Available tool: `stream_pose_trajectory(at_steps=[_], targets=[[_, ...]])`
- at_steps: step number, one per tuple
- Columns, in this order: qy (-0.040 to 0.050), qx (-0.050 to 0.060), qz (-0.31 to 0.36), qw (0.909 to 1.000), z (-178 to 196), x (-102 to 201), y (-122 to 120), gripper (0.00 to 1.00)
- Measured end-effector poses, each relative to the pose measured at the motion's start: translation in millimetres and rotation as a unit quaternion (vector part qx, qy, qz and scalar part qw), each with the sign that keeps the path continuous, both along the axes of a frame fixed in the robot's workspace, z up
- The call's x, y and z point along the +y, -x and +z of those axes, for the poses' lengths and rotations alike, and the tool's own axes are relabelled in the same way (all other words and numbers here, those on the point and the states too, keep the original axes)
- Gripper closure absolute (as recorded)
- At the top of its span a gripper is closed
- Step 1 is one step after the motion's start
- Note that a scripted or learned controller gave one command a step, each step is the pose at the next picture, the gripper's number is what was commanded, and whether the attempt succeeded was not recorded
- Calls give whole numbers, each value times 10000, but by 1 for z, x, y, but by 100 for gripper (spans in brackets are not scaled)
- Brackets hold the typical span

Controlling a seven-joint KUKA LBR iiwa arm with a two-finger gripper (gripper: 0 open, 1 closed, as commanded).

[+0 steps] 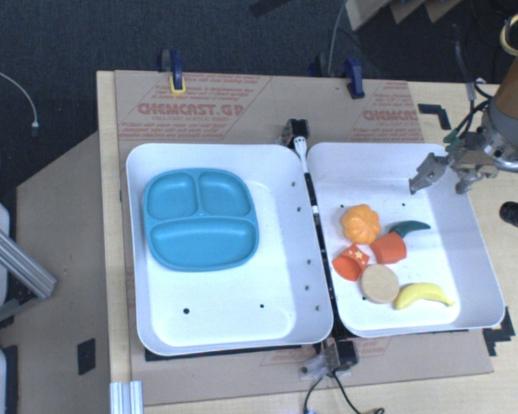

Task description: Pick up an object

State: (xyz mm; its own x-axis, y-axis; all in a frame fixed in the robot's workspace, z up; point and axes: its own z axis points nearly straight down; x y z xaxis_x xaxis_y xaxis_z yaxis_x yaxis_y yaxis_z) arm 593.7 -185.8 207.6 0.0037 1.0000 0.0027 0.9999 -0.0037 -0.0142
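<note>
- Two white bins sit side by side.
- The left bin (155, 317) holds one blue divided plate (202, 218).
- The right bin (371, 166) holds five toy foods clustered near its middle: orange pumpkin (360, 222), green pepper (409, 228), red pieces (371, 254), tan disc (380, 283), yellow banana (422, 296).
- One gripper (444, 177) hovers over the right bin's far right, fingers apart, gripping nothing.

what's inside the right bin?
The right bin holds an orange fruit, a dark green piece, two red pieces, a tan disc and a banana. The gripper covers part of its far corner.
</note>
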Motion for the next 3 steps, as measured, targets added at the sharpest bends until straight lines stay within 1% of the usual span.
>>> stream_pose_trajectory(at_steps=[1, 2, 3], targets=[[15, -73, 20, 10000, 9, 1, -3, 0], [5, -36, 15, 10000, -48, -8, 3, 0], [5, -44, 25, 10000, -95, -7, -5, 0]])
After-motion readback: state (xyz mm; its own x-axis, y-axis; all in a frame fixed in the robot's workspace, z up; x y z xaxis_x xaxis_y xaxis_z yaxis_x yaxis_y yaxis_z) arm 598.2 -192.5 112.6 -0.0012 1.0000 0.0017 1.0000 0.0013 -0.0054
